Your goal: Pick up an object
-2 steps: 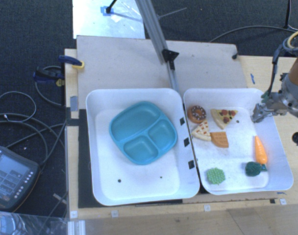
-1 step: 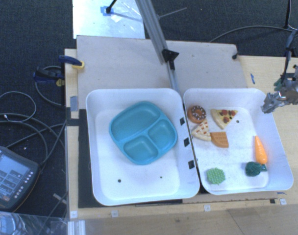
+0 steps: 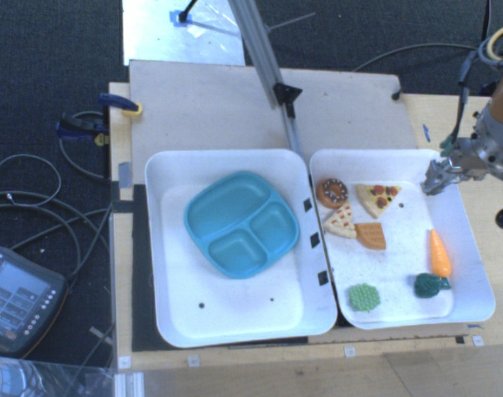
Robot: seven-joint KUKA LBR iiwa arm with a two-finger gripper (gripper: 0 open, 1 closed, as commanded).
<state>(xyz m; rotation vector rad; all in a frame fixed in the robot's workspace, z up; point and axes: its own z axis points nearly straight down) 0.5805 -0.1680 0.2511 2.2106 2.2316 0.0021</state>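
Note:
The right bin [image 3: 475,292] holds several toy foods: a chocolate donut [image 3: 332,192], a pizza slice [image 3: 377,198], a waffle wedge [image 3: 342,221], an orange cracker-like wedge [image 3: 371,236], an orange carrot [image 3: 439,254], a dark green broccoli [image 3: 431,284] and a light green round piece [image 3: 364,297]. My gripper [image 3: 434,181] hangs over the bin's far right corner, above and to the right of the pizza slice. Nothing shows between its fingers.
The left bin [image 3: 173,304] holds a teal divided plate [image 3: 241,223]. A grey pole [image 3: 260,44] slants down to the gap between the bins. Clamps [image 3: 98,118] and cables lie off the bench's left, beside a tablet [image 3: 16,296].

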